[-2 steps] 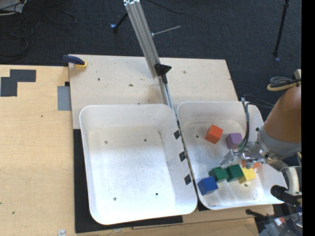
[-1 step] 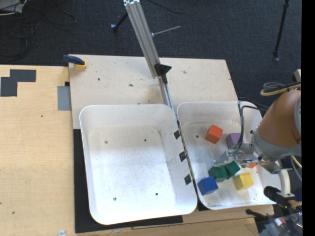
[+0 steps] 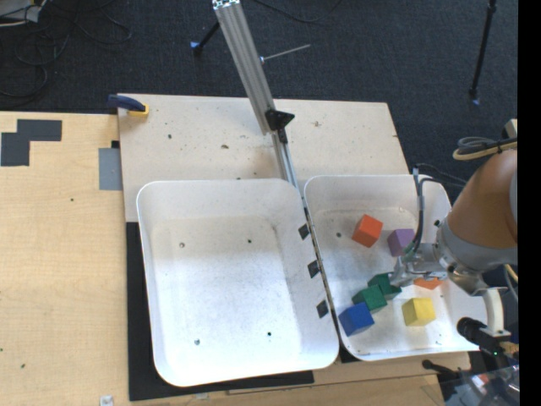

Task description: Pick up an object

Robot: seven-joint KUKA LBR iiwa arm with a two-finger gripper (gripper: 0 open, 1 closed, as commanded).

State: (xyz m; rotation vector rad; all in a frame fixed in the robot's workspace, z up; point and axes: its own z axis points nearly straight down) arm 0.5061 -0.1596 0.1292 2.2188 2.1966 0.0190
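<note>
White bins [image 3: 169,201] on pale bench [image 3: 338,134]; dark, perhaps carpeted floor [image 3: 380,41].

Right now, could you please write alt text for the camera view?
The pincer hangs low in the right bin, among an orange block, purple block, green blocks, blue block and yellow block.

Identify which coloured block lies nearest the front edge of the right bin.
The blue block; the yellow block sits slightly farther back, the orange block farthest.
</note>
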